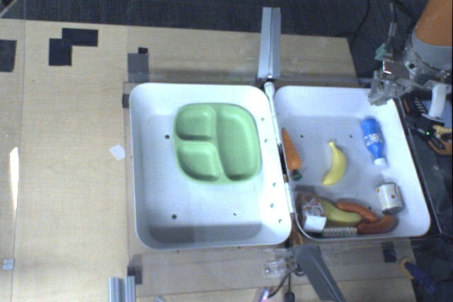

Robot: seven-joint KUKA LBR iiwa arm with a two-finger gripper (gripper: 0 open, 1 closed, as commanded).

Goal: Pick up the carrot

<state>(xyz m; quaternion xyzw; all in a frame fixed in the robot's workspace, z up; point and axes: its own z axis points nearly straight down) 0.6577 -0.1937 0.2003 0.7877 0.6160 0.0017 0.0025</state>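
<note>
A: Orange and slim, the carrot [289, 150] lies in the right bin [318, 104], pressed along the left wall just beside the divider between the two bins, its green end pointing toward the near side.

B: And the end effector [386, 85]?

A: It hangs over the far right corner of that bin, well apart from the carrot. Whether it is wide or narrow I cannot tell from this angle. Nothing sits in it that I can see.

B: So the step in hand is the approach.

A: I would say so. It should cross the bin toward the left wall, then come down with its grip set across the carrot's narrow width, aimed at the thicker orange part and not the green tip.

B: The wall looks like trouble.

A: Likely the main one. The carrot hugs it, so one side of the grip has little room and may strike the rim or push the carrot away.

B: Anything else close by?

A: A banana [335, 163] lies near, toward the middle of the bin. A blue bottle [373, 139] and a small can [388, 197] sit toward the right side. A pile of food items [343, 214] crowds the near edge. The left bin [152, 152] holds a green divided tray [217, 141], clear of the path. The tabletop [64, 152] around is pale wood.
</note>
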